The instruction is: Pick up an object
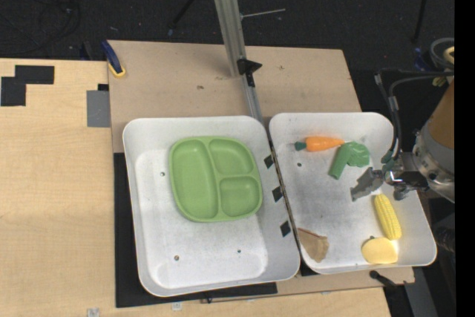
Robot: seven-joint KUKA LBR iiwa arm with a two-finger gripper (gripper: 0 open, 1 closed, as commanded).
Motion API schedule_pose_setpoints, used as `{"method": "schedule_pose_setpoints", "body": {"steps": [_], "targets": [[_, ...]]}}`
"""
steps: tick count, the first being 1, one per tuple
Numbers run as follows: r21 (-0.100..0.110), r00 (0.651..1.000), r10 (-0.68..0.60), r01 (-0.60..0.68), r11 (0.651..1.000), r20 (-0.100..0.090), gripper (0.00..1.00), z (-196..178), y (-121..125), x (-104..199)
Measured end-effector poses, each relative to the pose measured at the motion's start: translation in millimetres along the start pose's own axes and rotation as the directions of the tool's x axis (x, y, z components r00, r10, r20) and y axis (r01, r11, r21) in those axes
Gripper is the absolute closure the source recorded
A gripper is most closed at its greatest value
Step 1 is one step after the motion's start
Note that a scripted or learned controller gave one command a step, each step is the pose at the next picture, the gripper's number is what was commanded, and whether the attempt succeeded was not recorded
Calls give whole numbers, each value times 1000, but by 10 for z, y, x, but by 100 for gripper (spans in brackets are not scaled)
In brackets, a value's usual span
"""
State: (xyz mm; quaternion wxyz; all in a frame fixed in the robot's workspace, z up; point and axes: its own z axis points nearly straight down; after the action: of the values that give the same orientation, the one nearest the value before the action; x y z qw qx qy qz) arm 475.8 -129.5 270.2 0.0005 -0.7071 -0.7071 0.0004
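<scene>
The end effector [369,185] hangs low over the right-hand bin [338,126], reaching in from the right edge of the camera view, with the arm [444,137] and its orange band behind it. Whether it is spread or pressed together cannot be told from this view; nothing can be seen pinched in it.

Several things lie in the same bin around it. Just to its right and a little nearer the camera lies a yellow corn cob [387,216], lengthwise toward the front of the bin, close beside the end effector; whether they touch is not clear. Farther to the front, beyond the cob, sits a yellow lemon [380,251] near the bin's front right corner. Just behind and slightly left of the end effector lies a green toy [349,158], and behind that an orange carrot [320,144] with a green tip, lying crosswise. To the front left, well apart from the end effector, a brown scrap [315,243] rests near the bin's front left edge.

Far to the left, in the other white bin [200,263], a green divided plate [216,179] with three compartments lies flat. Both bins sit on the tabletop [185,78], and a metal post [228,18] rises behind them.
</scene>
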Motion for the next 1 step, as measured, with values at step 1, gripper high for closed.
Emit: {"method": "schedule_pose_setpoints", "body": {"steps": [1], "targets": [[4,1000,0,0,1000,-2,0,545,48,95]]}}
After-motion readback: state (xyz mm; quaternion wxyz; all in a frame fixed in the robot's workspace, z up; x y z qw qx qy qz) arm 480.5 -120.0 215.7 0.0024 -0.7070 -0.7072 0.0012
